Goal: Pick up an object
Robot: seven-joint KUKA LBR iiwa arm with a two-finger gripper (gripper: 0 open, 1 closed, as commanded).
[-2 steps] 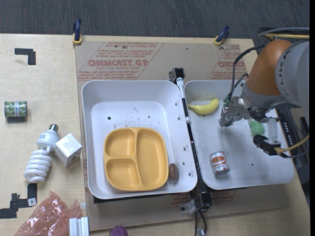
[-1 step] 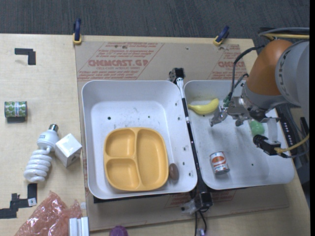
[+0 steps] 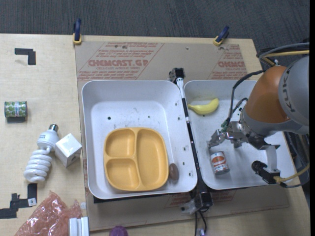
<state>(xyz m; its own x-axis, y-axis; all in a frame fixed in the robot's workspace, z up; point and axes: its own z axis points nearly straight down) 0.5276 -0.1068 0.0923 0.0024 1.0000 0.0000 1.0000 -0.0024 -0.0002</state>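
Observation:
In the right bin (image 3: 275, 178) a small can with a red and white label (image 3: 220, 162) lies near the front wall. A yellow banana (image 3: 204, 106) rests near the bin's back left corner. My gripper (image 3: 216, 139) hangs over the right bin, just above and behind the can and in front of the banana. Nothing is seen held in it. The grey arm with its orange band (image 3: 268, 102) reaches in from the right. In the left bin (image 3: 123, 95) lies a yellow divided plate (image 3: 136, 158), with a small brown object (image 3: 173, 171) beside its right edge.
Left of the bins on the bench lie a white spiral light bulb (image 3: 39, 159), a white cube (image 3: 68, 149), a green can (image 3: 15, 109) and a pink mesh bag (image 3: 47, 215). A black divider bar (image 3: 184, 109) runs between the bins.

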